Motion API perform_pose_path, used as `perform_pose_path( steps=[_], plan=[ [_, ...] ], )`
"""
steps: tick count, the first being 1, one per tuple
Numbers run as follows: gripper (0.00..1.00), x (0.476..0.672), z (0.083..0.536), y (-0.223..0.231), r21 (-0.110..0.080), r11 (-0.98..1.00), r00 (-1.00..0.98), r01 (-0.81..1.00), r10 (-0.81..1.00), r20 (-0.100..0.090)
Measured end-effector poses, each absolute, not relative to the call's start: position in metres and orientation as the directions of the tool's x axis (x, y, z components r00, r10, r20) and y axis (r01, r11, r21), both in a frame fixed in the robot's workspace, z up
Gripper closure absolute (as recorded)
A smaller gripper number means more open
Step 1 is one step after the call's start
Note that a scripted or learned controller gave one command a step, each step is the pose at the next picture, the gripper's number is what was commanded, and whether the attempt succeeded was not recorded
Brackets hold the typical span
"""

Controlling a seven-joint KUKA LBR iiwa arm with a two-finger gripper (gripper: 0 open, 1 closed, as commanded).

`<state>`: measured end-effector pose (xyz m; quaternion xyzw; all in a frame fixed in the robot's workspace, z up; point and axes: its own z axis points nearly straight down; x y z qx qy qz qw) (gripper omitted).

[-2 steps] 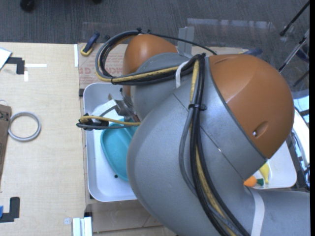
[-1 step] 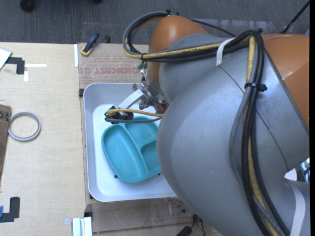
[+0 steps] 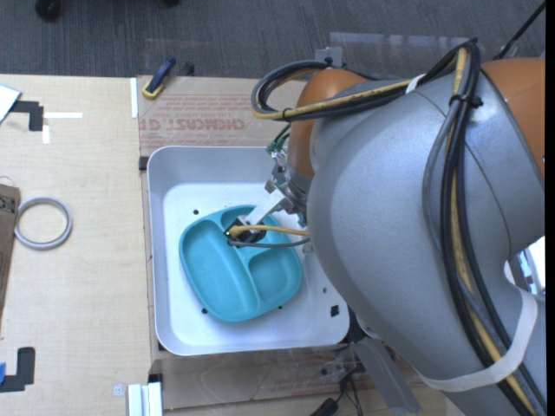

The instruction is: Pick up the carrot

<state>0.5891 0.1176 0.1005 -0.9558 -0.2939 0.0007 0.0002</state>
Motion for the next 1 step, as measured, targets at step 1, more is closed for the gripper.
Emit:
perform_pose_path(
  steps=[1],
  plan=[
    [0.00, 0.5035, 0.1908, 0.0740, -0.001, -0.819, 0.819, 0.574, 0.574, -0.005]
  ],
)
